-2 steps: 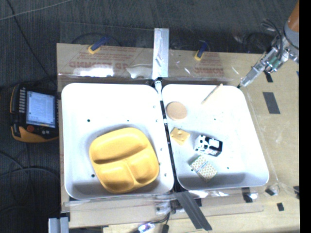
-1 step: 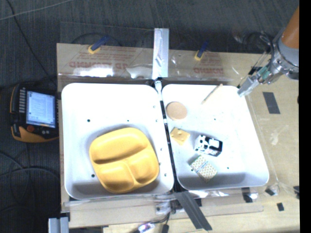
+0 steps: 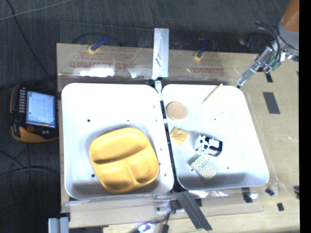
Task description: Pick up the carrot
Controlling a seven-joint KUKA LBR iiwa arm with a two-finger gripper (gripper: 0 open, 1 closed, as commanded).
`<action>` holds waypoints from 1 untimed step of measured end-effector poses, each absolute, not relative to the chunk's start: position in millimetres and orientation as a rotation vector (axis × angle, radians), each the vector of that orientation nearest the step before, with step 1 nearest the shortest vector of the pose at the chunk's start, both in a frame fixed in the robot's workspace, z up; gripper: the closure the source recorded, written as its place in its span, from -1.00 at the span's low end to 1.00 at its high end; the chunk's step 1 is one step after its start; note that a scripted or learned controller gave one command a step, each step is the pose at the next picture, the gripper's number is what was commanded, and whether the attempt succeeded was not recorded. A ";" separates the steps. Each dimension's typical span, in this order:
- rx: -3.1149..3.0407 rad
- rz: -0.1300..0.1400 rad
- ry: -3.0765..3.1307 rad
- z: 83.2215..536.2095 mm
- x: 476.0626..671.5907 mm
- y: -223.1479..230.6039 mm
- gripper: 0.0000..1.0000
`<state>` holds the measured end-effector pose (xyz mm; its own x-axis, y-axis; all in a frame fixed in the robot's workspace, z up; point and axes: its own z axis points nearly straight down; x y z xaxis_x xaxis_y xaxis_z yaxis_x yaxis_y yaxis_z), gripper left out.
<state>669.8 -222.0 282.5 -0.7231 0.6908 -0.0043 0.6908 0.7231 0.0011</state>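
Carrot: cannot tell which of the small pieces in the right bin (image 3: 252,130) it is, since nothing there is reading clearly as a carrot at this size. Five pieces are lying in that bin. A thin pale stick (image 3: 212,93) is slanting near the bin's far wall, upper end pointing toward the right corner. A round tan disc (image 3: 176,110) is sitting close to the wall shared with the left bin, and a small yellow chunk (image 3: 180,136) is lying just nearer the camera, also beside that wall. A black-and-white piece (image 3: 209,144) is resting near the middle of the bin floor, with a patterned, checkered piece (image 3: 204,168) just below it toward the near wall; the two are close but look apart. The gripper (image 3: 241,82) is hanging outside the right bin, over the bench (image 3: 282,144) just beyond the bin's far right corner, pointing down and left toward that corner; whether it is released or clenched I cannot tell. The arm's orange band (image 3: 293,13) is showing at the top right edge. The left bin (image 3: 77,101) is holding a yellow divided tray (image 3: 124,159). A handheld screen unit (image 3: 34,111) is lying on the floor left of the bench.
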 end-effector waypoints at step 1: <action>1.163 0.002 2.909 292.8 671.2 -220.3 1.00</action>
<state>671.2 -220.3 292.8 -0.7245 0.6892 -0.0076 0.6892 0.7246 0.0043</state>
